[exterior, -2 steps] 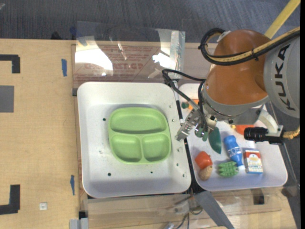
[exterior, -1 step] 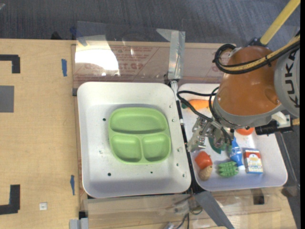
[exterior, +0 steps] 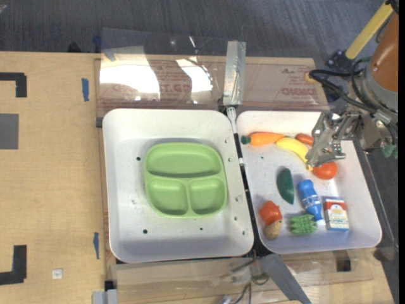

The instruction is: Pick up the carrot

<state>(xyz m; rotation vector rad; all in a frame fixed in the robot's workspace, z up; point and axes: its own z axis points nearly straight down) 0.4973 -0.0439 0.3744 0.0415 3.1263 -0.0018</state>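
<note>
The left bin (exterior: pixel 126 189) holds a green tray (exterior: pixel 185 178) with three compartments. I take this tray as the landmark. Right of the tray, past the rims where the two bins meet, lies the right bin (exterior: pixel 367 227) with all the small things.

The carrot (exterior: pixel 267 139) is the first thing right of the tray, and a little higher than it in the view, near the far left corner of the right bin. It lies flat, with its long axis running left to right, the green end toward the tray. Its right end touches, or almost touches, a banana (exterior: pixel 292 145), which continues further right and slightly down. Lower than these, going away from the tray, I see a dark green vegetable (exterior: pixel 285 185), a red and tan piece (exterior: pixel 271 218), a green bunch (exterior: pixel 302 224), a blue bottle (exterior: pixel 309 198) and a small carton (exterior: pixel 336 213).

The gripper (exterior: pixel 318 157) is right of the carrot, over the banana's right end and beside a red tomato (exterior: pixel 325 170). Its fingers seem slightly spread, with nothing between them. So the carrot lies to the left of the gripper, toward the tray, and I think the arm must travel left along the carrot's own axis direction.

The bin floor is white, smooth and flat. The room around the carrot is tight on the right because of the banana, and the bin wall is near on the far side and on the tray side.
</note>
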